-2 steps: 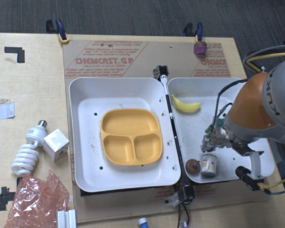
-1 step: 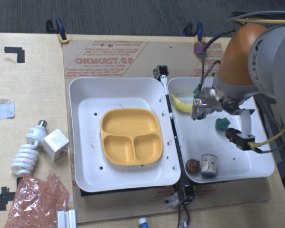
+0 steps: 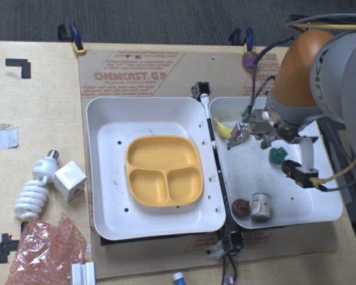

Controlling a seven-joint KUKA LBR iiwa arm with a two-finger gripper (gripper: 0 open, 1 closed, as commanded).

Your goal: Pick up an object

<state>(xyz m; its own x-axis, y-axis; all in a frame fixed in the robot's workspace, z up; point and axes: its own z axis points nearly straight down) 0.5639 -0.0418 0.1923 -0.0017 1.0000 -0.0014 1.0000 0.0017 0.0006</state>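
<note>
The right bin (image 3: 296, 209) holds a yellow banana-shaped piece (image 3: 223, 127) at its far left. It also holds a green object (image 3: 277, 155) near the middle, a small can (image 3: 260, 207) and a brown round object (image 3: 241, 206) at the front. My gripper (image 3: 237, 136) hangs low over the bin's left part, just right of the yellow piece and left of the green object. The grey arm with its orange band (image 3: 299, 70) covers the bin's far right side. I see nothing held in the gripper.
The left bin (image 3: 107, 212) holds a yellow divided plate (image 3: 164, 170). On the bench to the left lie a spiral light bulb (image 3: 35, 186), a white cube (image 3: 70, 180) and a crumpled pink bag (image 3: 44, 251). A cable and black connector (image 3: 299, 173) hang from the wrist over the right bin.
</note>
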